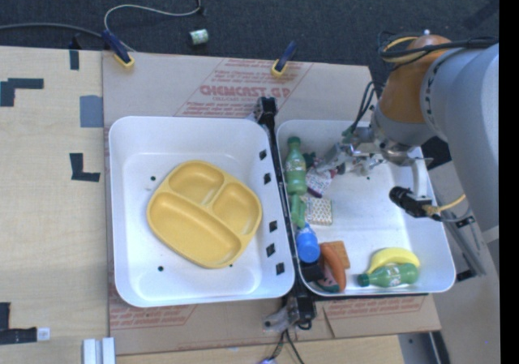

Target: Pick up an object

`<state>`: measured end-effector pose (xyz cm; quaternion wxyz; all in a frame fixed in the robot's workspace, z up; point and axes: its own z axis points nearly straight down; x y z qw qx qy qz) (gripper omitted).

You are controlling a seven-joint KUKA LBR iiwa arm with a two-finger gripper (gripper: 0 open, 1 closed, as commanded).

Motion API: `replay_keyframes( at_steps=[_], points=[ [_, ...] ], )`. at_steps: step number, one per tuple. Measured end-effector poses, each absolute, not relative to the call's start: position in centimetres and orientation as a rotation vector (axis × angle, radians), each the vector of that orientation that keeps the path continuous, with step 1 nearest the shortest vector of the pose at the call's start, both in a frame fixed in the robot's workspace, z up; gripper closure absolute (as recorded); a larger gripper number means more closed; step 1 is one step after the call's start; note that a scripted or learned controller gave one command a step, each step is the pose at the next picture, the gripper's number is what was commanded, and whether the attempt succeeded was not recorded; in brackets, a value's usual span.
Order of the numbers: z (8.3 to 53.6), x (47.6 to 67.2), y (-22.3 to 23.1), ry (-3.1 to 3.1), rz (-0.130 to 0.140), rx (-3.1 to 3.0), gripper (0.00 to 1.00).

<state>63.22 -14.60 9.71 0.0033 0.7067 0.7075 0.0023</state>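
Observation:
My gripper [339,159] reaches into the right bin [369,220] from the right and sits low near its upper left part. It is right beside a green bottle [295,166] that lies along the bin's left wall. A small pink and white item [318,183] lies just below the gripper tip. Further down are a tan waffle-patterned block [319,210], a blue-capped item [307,245] and an orange piece [334,261]. A yellow banana [395,257] and a second green bottle [390,276] rest at the bin's front right.
The left bin [130,192] holds a yellow divided plate [205,212]. Black clips [266,109] join the two bins at the middle wall. The grey arm with its orange band [405,87] covers the right bin's upper right corner. Cardboard and a wooden bench surround the bins.

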Motion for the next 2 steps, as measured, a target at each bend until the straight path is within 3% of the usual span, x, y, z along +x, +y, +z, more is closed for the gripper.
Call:
replay_keyframes(
  at_steps=[1,2],
  points=[
    [9.3,64.1,-11.6,2.204,-0.007,2.218,0.0],
    [8.9,56.5,-10.0,2.217,0.009,2.216,0.0]
  ],
)
